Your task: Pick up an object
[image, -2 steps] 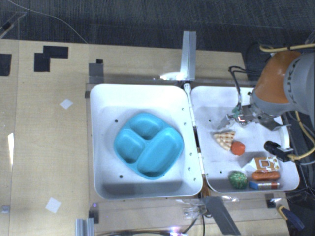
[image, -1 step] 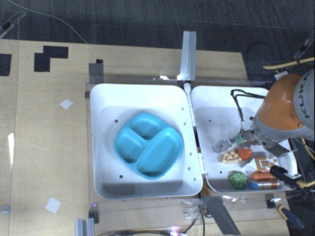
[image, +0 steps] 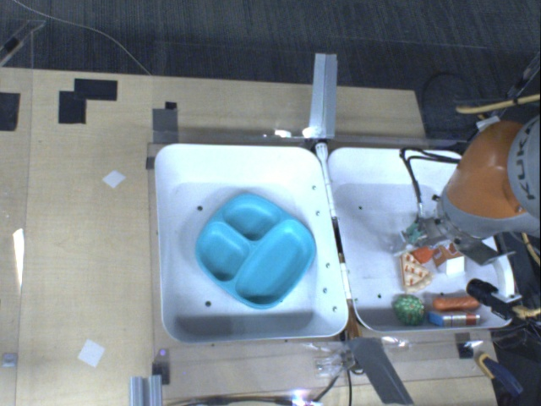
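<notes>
Looking under the orange band, we find the gripper point(image: 420, 233) largely hidden by the arm's own bulk, so we cannot tell how it stands. It hangs low over the right bin point(image: 372, 227), above a waffle-patterned slice point(image: 415, 270) near a green ball point(image: 409, 309) and orange tube point(image: 457, 302); that bin's left half lies bare. The left bin point(image: 182, 193) holds 1 blue divided tray point(image: 255, 249).

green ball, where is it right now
The green ball lies in the right bin, near its front edge, just below the waffle piece and left of the orange tube.
</notes>
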### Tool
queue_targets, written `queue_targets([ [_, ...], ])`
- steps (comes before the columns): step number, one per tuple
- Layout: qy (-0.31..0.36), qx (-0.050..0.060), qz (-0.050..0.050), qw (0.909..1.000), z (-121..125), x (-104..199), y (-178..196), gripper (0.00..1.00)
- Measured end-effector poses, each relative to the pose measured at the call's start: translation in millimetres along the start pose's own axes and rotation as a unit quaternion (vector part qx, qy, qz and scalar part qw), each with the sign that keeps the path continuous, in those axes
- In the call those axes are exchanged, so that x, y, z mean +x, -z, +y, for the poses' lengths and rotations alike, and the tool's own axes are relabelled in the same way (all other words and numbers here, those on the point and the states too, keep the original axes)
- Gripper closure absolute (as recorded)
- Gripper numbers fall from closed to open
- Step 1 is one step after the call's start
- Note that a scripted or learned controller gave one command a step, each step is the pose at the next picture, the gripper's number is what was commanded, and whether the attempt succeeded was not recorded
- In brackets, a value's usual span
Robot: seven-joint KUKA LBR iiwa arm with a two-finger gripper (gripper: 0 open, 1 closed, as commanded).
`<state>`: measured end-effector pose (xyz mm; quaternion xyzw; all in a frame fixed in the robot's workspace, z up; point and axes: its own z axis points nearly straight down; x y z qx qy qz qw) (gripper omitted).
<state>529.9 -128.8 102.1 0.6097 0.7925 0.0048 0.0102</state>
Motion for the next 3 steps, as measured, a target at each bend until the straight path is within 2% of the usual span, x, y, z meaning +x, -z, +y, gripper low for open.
queue_targets([
  [1,-0.095,0.003,0.001,0.9955,-47.5,-43.0,-11.0,1.0],
  [2,-0.101,0.008,0.003,0.9948,-41.5,-52.7,43.6,1.0],
  [3,-0.102,0.008,0.003,0.9948,-41.6,-52.7,43.6,0.0],
])
